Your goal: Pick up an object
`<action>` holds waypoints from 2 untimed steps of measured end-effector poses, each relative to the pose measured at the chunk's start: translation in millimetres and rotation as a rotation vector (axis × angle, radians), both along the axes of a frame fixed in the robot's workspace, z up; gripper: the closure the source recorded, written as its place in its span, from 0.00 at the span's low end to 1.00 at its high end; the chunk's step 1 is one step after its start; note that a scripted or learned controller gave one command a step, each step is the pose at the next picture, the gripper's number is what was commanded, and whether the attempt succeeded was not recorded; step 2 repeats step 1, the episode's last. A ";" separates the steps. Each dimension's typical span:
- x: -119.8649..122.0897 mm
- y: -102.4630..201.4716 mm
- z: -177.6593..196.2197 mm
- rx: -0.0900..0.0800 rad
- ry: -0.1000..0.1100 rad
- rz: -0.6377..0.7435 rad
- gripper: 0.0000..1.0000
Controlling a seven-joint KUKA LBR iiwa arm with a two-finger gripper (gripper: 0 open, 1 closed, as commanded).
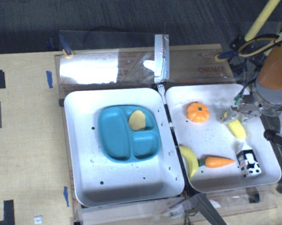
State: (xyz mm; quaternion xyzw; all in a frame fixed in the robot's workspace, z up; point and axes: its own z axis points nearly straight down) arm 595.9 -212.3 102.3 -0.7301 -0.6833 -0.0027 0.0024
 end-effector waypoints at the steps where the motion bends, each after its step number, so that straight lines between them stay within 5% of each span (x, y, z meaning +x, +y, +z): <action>1: -0.4 36.7 99.9 -0.007 -0.004 0.106 1.00; 2: -0.4 36.7 99.9 -0.007 -0.004 0.106 1.00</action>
